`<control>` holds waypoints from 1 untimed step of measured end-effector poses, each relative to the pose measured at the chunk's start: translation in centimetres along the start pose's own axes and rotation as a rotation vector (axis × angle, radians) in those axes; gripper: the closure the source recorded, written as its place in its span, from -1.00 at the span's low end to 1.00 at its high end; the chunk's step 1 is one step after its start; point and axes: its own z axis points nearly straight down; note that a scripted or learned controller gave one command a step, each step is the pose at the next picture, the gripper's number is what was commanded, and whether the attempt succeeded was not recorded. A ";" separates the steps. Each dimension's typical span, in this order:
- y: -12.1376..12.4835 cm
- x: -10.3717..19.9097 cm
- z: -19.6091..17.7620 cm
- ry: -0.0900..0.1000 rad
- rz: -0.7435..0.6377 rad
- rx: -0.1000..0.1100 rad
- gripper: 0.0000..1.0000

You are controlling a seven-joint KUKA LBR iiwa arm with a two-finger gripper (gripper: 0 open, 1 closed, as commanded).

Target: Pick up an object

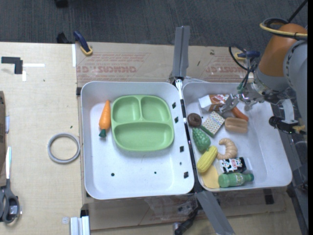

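Observation:
My gripper (229, 105) hangs low over the far part of the right bin (274, 165). It sits just above a red and white packet (212, 101) and next to an orange carrot piece (239, 114). Close by lie a hot dog bun (236, 125), a checked cracker (213, 123) and a brown doughnut (194, 119). Nearer the front are a green vegetable (201, 140), a corn cob (207, 159), a croissant (227, 148), a small milk carton (232, 165), a green bottle (235, 179) and a yellow slice (210, 180).
The left bin (98, 175) holds a green divided plate (143, 122) and a carrot (104, 117) by its left wall. A ring of tape (63, 148) and scissors (9, 202) lie on the bench at left. The arm (281, 53) rises at the right.

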 end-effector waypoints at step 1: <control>-0.1 0.0 -0.9 0.000 -0.002 0.006 1.00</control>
